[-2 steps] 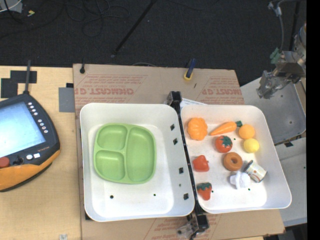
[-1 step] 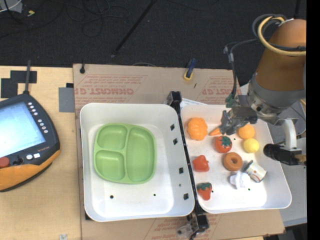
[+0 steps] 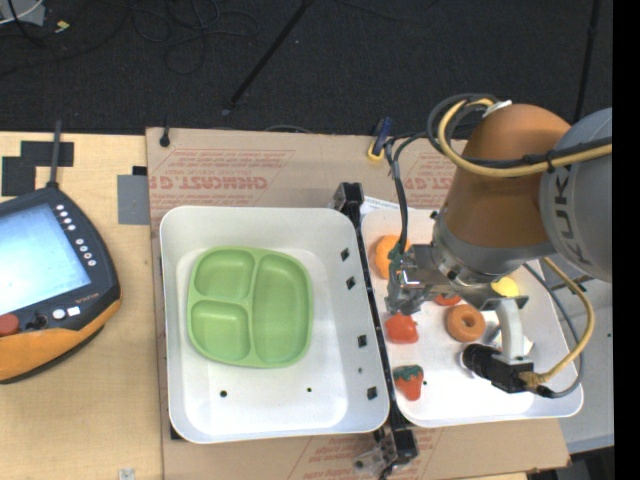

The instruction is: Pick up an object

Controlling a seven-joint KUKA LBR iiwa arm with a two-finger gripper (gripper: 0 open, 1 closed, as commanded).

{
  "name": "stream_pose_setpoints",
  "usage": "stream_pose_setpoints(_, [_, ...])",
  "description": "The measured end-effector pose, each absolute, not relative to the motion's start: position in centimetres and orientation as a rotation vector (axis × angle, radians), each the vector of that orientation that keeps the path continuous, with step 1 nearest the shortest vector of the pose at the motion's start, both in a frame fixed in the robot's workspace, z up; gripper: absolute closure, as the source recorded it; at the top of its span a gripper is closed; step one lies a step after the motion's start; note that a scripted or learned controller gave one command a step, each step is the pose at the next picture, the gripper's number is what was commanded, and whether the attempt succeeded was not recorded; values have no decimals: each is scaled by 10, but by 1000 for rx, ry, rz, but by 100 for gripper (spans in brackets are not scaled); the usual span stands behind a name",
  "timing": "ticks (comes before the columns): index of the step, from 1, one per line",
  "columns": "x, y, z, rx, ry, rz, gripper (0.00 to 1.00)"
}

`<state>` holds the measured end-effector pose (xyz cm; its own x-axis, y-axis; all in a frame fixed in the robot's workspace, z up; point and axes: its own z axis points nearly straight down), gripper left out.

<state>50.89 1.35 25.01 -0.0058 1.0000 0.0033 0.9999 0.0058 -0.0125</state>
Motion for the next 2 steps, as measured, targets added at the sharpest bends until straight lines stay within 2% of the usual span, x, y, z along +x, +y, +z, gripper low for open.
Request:
stream_pose_setpoints(1, [475, 52, 349, -2216, -2229, -10, 100])
stream_pose_setpoints(2, [476, 117, 390, -2212, -2229, -3, 100])
